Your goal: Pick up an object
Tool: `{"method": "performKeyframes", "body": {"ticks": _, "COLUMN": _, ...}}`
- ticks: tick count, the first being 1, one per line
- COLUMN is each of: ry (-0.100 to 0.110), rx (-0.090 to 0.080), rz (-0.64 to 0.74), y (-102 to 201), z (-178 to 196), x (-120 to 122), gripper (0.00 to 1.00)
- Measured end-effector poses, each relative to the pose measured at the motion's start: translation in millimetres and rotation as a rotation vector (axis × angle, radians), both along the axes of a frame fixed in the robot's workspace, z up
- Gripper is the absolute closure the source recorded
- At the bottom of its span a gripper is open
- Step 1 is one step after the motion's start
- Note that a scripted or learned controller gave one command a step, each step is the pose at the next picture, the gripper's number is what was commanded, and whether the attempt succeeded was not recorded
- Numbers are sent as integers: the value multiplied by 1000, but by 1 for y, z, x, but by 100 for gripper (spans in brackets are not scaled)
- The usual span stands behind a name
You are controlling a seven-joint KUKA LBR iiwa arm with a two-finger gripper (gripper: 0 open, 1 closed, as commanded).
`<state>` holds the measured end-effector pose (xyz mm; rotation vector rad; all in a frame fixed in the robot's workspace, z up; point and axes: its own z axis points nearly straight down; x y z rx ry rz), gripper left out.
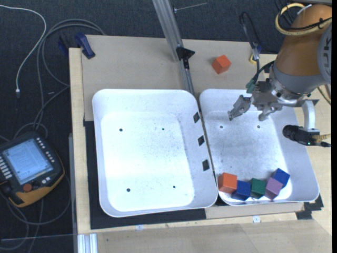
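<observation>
Near edge of right bin (295,157): orange block (227,182), blue block (243,189), green block (258,187), purple block (274,186) in a row, w/ second blue block (281,176) just behind. Arm enters from right, wrist tilted over bin's far part; gripper (253,110) jaws spread wide, holding nothing. Beyond, lone orange cube (221,64) on tabletop (131,62).

Five blocks line my right bin's near edge: orange block (227,182), blue block (243,189), green block (258,187), purple block (274,186), second blue block (281,176).
</observation>
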<state>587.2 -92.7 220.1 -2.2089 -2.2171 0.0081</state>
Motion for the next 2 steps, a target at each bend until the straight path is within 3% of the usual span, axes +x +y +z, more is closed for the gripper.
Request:
{"method": "performKeyframes", "body": {"ticks": 1, "ry": -13, "rx": -2, "rz": 4, "y": 63, "z": -22, "x": 40, "gripper": 0}}
{"method": "performKeyframes", "body": {"ticks": 2, "ry": -17, "rx": -2, "rz": 4, "y": 131, "z": -20, "x": 82, "gripper": 0}}
